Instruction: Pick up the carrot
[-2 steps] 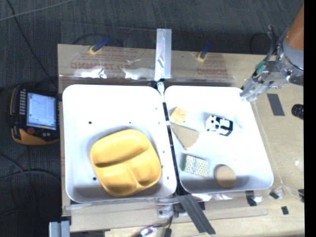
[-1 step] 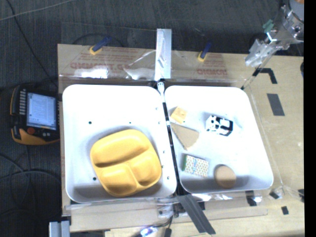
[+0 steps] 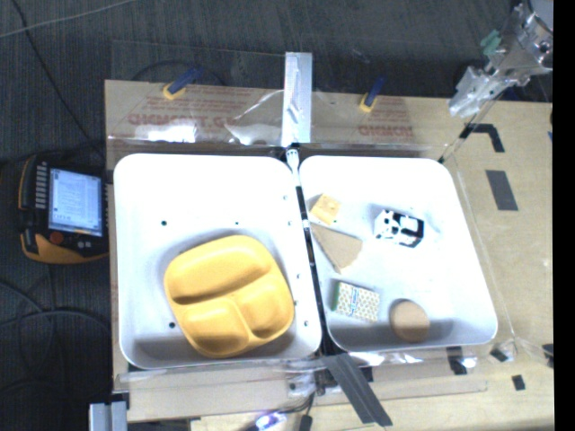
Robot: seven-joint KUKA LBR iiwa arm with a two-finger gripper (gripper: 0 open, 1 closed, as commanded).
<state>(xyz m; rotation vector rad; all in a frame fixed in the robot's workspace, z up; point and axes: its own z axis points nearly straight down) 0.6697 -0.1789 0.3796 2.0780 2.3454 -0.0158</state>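
Brown ball [image 3: 410, 320] sits nearest; up-left of it lies the likely carrot [image 3: 341, 248], a tan wedge: probably light, stiff, smooth, best pinched across its middle; far up-right of the ball hangs the gripper [image 3: 490, 81], its opening impossible to tell

Arm [image 3: 526, 34] top right, angled down-left.

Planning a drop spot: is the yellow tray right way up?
Yes: the yellow tray lies flat in the left bin, compartments facing up.

Pale tan, wedge-shaped carrot [image 3: 341, 248] lies flat in right bin [image 3: 449, 268], near its left wall
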